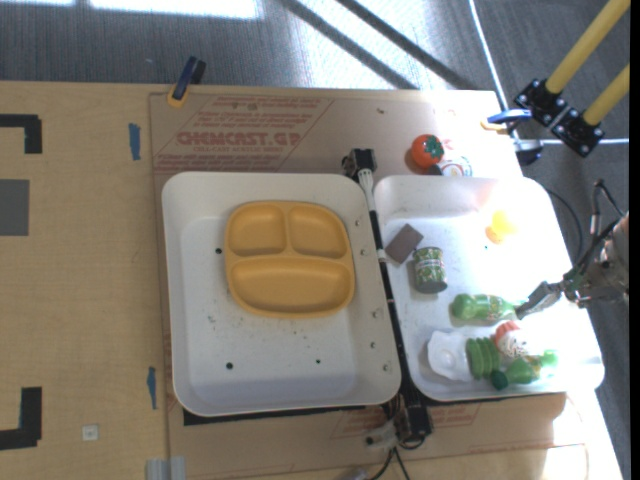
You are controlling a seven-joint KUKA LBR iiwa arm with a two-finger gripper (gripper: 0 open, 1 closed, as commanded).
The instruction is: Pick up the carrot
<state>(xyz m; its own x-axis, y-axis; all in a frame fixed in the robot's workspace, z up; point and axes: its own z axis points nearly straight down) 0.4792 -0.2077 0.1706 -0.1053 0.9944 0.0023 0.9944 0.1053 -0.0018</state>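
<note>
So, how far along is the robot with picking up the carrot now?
Done: nothing yet. What I take to be the carrot lies in the right bin among other toys. In hand: the gripper is low over that bin, close to the carrot and the green bottle. Left: grasping the carrot and lifting it.

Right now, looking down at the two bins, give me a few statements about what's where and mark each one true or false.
1. The yellow divided plate lies in the left bin. True.
2. The small green can stands on the yellow divided plate. False: it is in the right bin.
3. The pincer is over the right bin, beside the green bottle. True.
4. The tomato lies inside the left bin. False: it sits on the cardboard behind the right bin.
</note>
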